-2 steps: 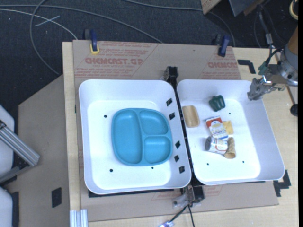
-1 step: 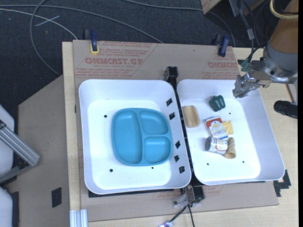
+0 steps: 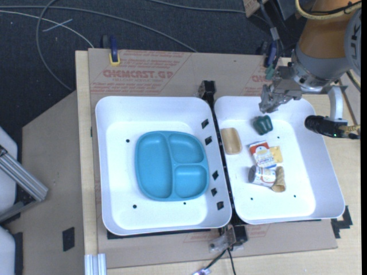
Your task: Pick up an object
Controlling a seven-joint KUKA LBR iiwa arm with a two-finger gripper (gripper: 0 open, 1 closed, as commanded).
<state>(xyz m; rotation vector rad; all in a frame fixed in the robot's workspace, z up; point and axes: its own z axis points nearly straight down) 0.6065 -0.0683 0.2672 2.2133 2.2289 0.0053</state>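
Gripper [image 3: 269, 106] of the grey-and-orange arm [image 3: 327, 33] hangs at the upper right of the frame, over the far end of the right-hand bin [image 3: 321, 176], just above a small dark green object [image 3: 263, 124]. Nothing appears lifted: the green piece looks to lie on the bin floor, with a tan oblong item [image 3: 231, 140] to its lower left and a red-and-white packet [image 3: 262, 156] among other pieces lower in the bin. How wide the gripper stands cannot be told, and nothing shows in its hold. The pick appears not yet made. A blue divided plate [image 3: 171, 165] sits in the left bin [image 3: 114, 125].
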